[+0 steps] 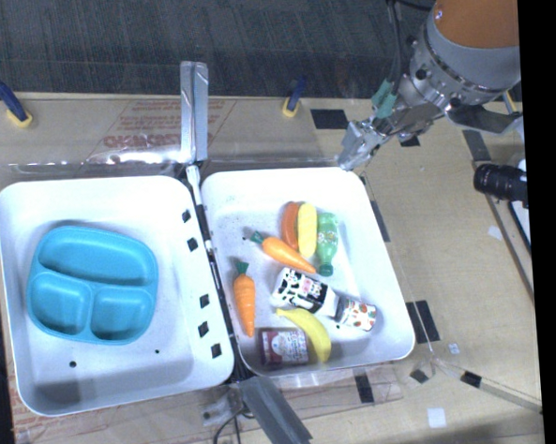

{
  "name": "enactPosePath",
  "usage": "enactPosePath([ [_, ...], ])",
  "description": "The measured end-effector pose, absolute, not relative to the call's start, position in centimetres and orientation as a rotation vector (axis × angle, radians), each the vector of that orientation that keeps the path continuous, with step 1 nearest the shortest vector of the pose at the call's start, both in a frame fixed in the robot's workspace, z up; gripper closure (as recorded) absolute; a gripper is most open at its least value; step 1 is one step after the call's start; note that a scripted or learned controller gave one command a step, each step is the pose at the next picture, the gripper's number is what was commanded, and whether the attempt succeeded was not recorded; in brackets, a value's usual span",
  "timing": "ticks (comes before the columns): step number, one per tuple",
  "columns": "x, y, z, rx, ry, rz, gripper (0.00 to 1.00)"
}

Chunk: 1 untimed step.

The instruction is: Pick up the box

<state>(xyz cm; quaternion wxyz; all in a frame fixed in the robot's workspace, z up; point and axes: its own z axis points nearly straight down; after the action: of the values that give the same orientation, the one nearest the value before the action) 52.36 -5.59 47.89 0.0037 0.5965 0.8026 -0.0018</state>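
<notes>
The box [301, 288], white with black cow patches, lies flat in the middle of the right bin [379, 257]. A smaller white carton [357, 317] with red marks lies just to its right. My gripper [356, 149] hangs over the bin's back right corner, well away from the box and higher than the bin's contents. Nothing is visibly held in it.
Around the box lie two carrots [285, 252] [245, 303], a banana [310, 331], a brown-labelled jar [284, 347], a green bottle [327, 237] and yellow and orange toy foods [307, 229]. The left bin [24, 373] holds a blue divided tray [94, 282].
</notes>
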Motion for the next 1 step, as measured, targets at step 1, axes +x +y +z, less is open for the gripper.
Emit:
enactPosePath([
  [1,52.54,-5.53,48.83,1.862,2.519,-0.007,1.00],
])
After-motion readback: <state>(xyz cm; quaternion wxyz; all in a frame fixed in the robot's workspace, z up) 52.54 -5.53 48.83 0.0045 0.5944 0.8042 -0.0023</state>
